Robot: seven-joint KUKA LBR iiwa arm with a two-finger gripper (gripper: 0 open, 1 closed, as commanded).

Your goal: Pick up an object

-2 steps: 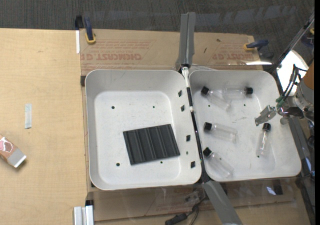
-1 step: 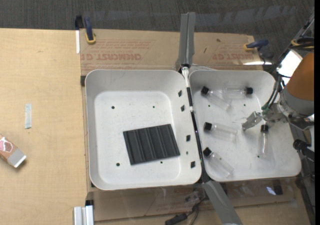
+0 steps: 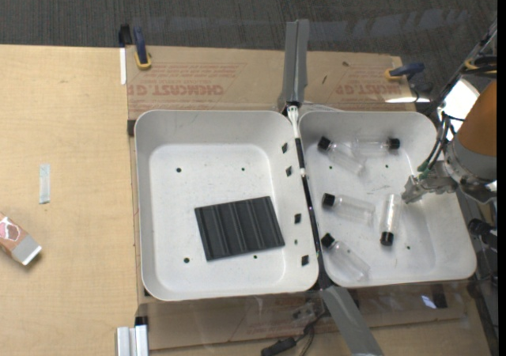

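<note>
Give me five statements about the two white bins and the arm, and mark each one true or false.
1. A dark ribbed rectangular mat lies in the left white bin. True.
2. The right white bin holds several clear plastic vials with black caps. True.
3. The two-finger gripper is over the left bin. False: it is over the right bin, near that bin's right side.
4. The ribbed mat stands upright against the bin wall. False: it lies flat on the bin floor.
5. A blue and orange clamp sits on the cardboard sheet behind the bins. True.
</note>
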